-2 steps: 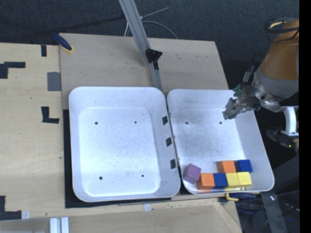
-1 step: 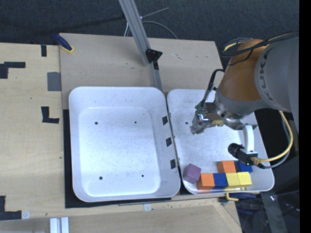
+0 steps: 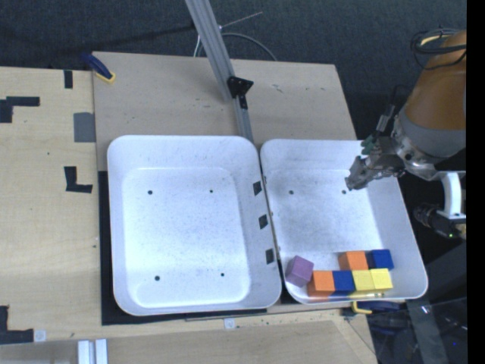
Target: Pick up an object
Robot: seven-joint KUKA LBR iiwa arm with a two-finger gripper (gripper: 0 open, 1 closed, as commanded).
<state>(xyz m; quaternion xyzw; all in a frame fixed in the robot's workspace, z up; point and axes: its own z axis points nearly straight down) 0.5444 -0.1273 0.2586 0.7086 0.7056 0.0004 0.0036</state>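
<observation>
Several small blocks lie along the near edge of the right bin [image 3: 318, 154]: a purple block [image 3: 300, 269], an orange block [image 3: 323, 280], a blue block [image 3: 343, 280], two yellow blocks [image 3: 371, 280], another orange block [image 3: 352, 261] and another blue block [image 3: 380, 258]. My gripper [image 3: 358, 178] hangs over the bin's far right part, well behind the blocks and apart from them. Nothing shows between its fingers.
The left bin [image 3: 186, 222] stands beside the right one, with dark clips at the shared rim. A slanted metal pole [image 3: 216, 40] rises behind the bins. The wooden bench [image 3: 45, 165] stretches to the left with dark tape marks.
</observation>
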